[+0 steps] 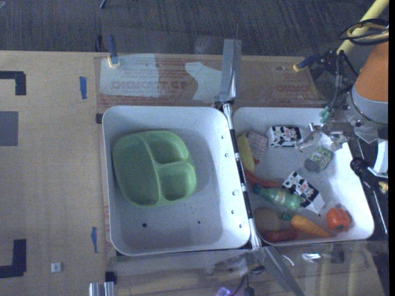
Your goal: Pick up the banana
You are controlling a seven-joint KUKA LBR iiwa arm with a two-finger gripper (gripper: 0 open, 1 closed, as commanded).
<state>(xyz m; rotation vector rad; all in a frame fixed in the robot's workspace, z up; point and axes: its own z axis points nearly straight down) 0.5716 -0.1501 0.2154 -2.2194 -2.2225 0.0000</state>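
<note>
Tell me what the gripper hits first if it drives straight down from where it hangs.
Probably the small grey can lying just under the gripper in the right bin; depth is unclear. The banana lies well off that line.

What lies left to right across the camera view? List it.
Green plate → banana → green bottle → carrot → orange pepper.

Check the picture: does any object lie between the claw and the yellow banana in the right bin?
Yes. The claw hovers near the right bin's far right side; the yellow banana lies against its left wall. The black-and-white cow-patterned carton sits roughly on the line between them.
</note>
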